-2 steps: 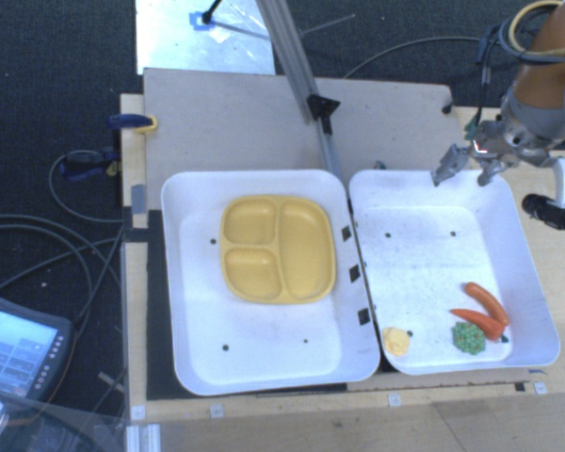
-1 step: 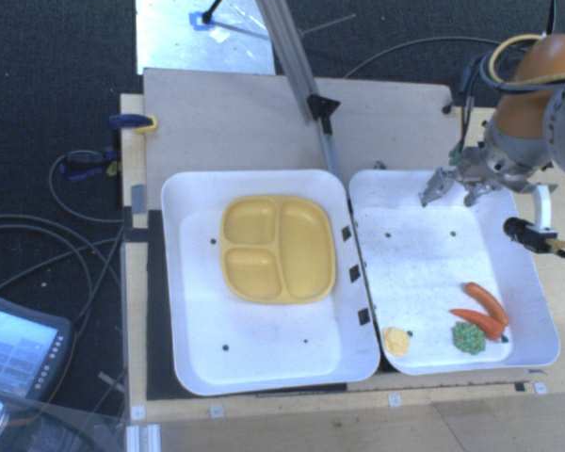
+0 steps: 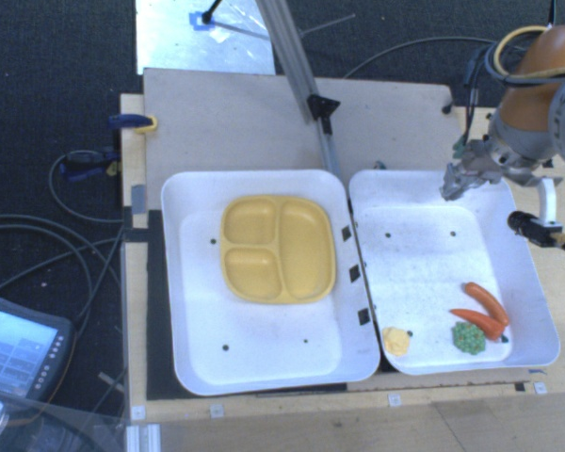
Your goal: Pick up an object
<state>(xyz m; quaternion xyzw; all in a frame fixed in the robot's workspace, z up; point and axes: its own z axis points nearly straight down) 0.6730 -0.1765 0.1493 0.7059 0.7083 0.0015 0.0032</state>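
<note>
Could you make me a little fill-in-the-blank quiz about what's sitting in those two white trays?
1. The yellow divided plate lies in the ____ bin.
2. The plate has ____ compartments.
3. The two orange carrots lie in the right bin, right beside a ____ broccoli piece.
4. The gripper hovers over the right bin's ____ edge.

Missing words: left; three; green; far

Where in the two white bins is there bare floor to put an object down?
In the right bin, the floor is bare from the gripper down to the two orange sausages. Its near edge is crowded: sausages, green piece, yellow piece. In the left bin, bare floor lies below the yellow tray.
</note>
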